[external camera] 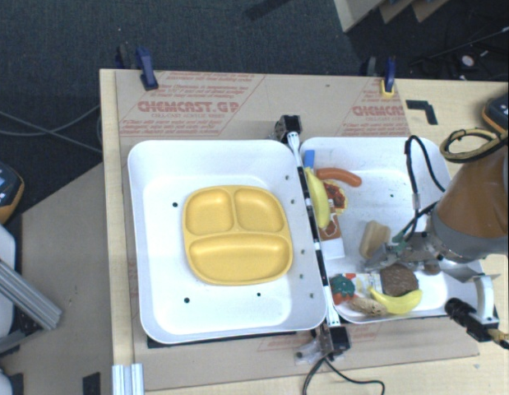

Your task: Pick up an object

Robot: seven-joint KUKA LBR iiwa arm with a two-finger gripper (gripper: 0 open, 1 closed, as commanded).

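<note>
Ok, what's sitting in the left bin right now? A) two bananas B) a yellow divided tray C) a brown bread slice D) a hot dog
B: the yellow divided tray lies in the middle of the left bin; the bananas and other food are in the right bin.

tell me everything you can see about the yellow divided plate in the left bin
The yellow divided plate is a rounded-rectangle tray that looks like matte plastic, moulded in one piece. Raised ridges split it into three compartments: two smaller ones along the far side and one wide one along the near side. All three look bare. It lies flat and right side up near the middle of the left bin, turned slightly askew to the bin's walls, resting on the bin's floor. Nothing else touches it.
</note>
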